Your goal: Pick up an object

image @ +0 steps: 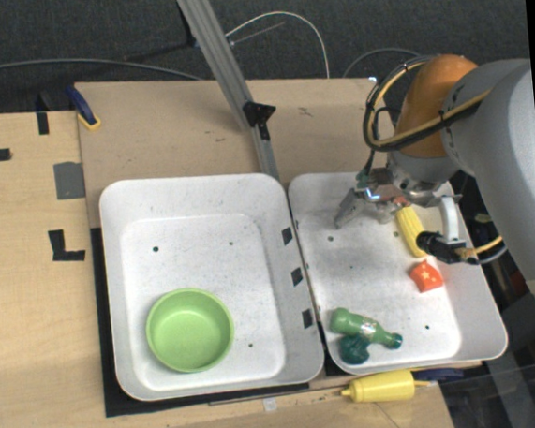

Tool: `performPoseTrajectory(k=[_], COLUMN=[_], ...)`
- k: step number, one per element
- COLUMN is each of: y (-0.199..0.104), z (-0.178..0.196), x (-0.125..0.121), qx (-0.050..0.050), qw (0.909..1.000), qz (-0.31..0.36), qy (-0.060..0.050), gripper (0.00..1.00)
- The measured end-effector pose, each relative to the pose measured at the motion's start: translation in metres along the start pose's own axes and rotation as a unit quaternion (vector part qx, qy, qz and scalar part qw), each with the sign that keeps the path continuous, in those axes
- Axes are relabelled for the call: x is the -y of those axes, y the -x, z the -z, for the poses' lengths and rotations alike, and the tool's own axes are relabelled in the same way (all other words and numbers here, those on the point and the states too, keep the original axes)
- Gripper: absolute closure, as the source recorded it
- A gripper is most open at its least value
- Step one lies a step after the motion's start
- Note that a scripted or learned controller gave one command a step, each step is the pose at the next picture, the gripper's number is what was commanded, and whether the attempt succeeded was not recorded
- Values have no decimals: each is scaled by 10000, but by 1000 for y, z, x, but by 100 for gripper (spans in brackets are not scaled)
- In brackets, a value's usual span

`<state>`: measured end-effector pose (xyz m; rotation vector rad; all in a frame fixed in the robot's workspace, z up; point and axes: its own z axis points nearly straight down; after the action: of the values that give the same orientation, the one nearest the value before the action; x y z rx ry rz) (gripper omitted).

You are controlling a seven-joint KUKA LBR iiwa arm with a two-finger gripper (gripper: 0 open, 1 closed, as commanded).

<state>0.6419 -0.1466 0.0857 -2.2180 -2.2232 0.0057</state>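
The gripper [372, 203] hangs over the right bin [348, 266], near its far edge; I cannot tell how its jaws stand. A corn cob [408, 229] lies just beside it, an orange block [427, 276] nearer us. A green bottle [363, 325] rests near the front. A green bowl [190, 330] sits in the left bin [192, 216].

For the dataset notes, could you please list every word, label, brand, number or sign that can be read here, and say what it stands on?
None: no legible text appears on anything in the camera view.
The green bottle, the yellow bottle and the green bowl show no readable label.
The black tape marks on the bench are plain shapes, not letters.
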Motion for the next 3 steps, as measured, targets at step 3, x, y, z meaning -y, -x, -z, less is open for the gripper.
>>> performPoseTrajectory(k=[3], y=[-20], z=[123], x=[-4], qx=[-8], qw=[10000], qz=[1], qy=[38], gripper=[100])
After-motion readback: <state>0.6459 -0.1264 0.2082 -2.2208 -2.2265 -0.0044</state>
